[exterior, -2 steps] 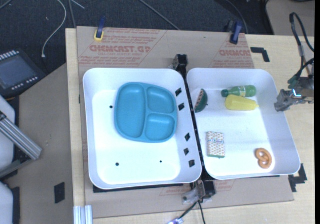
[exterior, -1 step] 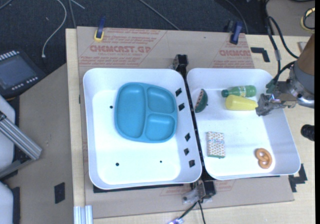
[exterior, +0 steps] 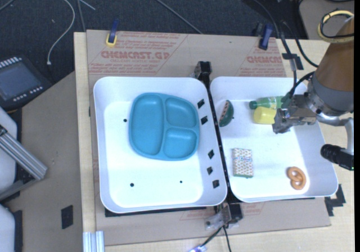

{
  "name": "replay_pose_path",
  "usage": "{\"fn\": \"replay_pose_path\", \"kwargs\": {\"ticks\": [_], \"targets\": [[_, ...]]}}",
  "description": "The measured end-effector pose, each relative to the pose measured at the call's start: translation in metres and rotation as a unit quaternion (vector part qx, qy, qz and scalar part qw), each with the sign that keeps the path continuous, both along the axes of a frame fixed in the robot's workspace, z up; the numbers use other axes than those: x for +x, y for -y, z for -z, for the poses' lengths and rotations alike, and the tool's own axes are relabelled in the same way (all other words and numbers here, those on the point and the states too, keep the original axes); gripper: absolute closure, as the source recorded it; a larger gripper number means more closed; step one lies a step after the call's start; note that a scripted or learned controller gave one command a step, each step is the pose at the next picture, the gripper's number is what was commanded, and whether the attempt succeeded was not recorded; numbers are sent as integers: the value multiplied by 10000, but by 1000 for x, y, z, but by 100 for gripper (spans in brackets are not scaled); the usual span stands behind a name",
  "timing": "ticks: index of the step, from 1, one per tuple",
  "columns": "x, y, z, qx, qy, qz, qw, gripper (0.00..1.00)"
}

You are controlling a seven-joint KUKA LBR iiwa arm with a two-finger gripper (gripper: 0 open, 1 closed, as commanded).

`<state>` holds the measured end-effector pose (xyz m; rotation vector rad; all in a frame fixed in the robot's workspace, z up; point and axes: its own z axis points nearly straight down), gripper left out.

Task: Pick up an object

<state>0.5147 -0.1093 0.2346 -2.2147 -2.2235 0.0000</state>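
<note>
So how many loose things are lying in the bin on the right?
5: a watermelon slice at its left wall, a green bottle and yellow block near the gripper, a patterned sponge, a pretzel. The arm may hide more.

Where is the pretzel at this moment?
The pretzel lies in the right bin, near its front right corner, to the right of the small patterned packet.

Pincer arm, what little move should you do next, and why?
Probably lower the pincer a bit toward the yellow toy just to its left in the right bin. That toy, lying against a green bottle, is the closest thing to it. I can't see anything held yet.
</note>
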Motion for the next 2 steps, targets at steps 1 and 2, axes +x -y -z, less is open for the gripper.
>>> {"fn": "replay_pose_path", "kwargs": {"ticks": [1,2], "targets": [[6,-50,9,5,0,-10,10000,100],[2,-103,-1,-1,14,-6,10000,100]]}}
